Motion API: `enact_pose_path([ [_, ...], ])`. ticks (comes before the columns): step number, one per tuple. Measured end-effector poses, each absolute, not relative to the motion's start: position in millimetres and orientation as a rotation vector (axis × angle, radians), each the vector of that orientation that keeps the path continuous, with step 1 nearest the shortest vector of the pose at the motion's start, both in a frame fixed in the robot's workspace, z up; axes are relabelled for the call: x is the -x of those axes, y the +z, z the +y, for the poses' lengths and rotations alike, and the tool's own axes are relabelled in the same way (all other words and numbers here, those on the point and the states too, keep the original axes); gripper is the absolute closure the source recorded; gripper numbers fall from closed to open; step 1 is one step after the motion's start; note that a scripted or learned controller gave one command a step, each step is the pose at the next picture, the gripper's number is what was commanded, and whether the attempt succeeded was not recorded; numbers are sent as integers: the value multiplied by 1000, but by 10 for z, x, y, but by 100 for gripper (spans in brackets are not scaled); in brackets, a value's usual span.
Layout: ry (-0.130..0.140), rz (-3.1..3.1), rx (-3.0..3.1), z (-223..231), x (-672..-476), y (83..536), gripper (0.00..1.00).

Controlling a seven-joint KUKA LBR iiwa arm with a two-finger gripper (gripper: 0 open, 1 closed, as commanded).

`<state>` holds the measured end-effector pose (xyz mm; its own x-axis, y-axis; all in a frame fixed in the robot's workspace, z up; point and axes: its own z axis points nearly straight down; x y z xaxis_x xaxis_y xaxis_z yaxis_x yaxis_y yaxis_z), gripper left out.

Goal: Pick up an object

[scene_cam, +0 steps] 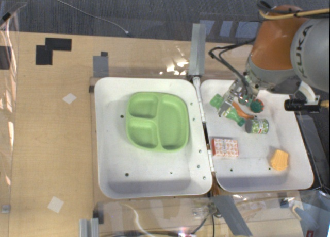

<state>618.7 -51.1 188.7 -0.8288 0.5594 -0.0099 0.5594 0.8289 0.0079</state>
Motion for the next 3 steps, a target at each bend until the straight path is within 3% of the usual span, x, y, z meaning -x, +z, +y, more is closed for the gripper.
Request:
enact_pose_path([
  [1,3,2884,-1237,-374,-5133,1851,100],
  [2,6,2728,-1550,260,-4882,2126,100],
  [3,3,2293,-2147,644,-4885,2127,100],
])
